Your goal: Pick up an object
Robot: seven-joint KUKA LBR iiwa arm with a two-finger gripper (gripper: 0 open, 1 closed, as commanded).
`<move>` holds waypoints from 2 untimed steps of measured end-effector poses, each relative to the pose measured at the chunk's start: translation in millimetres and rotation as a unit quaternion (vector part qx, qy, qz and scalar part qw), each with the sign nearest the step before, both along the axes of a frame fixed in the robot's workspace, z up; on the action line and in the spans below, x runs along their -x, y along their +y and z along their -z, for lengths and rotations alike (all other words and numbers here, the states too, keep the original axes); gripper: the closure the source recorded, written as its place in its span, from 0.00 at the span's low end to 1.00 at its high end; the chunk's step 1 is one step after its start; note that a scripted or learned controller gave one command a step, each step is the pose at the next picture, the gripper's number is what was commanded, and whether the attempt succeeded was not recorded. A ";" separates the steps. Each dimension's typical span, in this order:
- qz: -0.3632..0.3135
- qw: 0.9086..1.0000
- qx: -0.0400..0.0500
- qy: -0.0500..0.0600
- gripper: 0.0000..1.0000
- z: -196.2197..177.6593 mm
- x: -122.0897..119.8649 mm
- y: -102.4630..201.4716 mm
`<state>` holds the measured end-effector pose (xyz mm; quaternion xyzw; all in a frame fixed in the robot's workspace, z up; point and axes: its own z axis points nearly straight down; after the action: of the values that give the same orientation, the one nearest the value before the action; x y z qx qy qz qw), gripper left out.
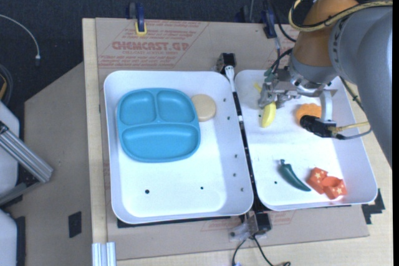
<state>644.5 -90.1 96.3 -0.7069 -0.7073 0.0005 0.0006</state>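
We see the hand low in the right bin, right over a yellow banana-like piece, its top touching the fingers; we cannot tell how far they are open or whether they grip it. An orange piece lies just beside, a green pepper and red piece nearer us. The left bin holds a blue divided plate

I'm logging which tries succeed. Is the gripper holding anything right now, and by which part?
Cannot be told. The gripper sits right over the top end of the yellow banana in the right bin, but this view doesn't show the banana clamped.
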 end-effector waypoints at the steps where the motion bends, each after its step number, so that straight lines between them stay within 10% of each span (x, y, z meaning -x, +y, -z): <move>1: 0.001 1.000 0.001 -0.004 1.00 -56.3 7.1 -5.4; 2: 0.000 1.000 0.001 -0.005 1.00 -120.6 3.9 -1.0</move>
<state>640.6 -91.1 216.8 -0.7065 -0.7077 -0.0025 -0.0036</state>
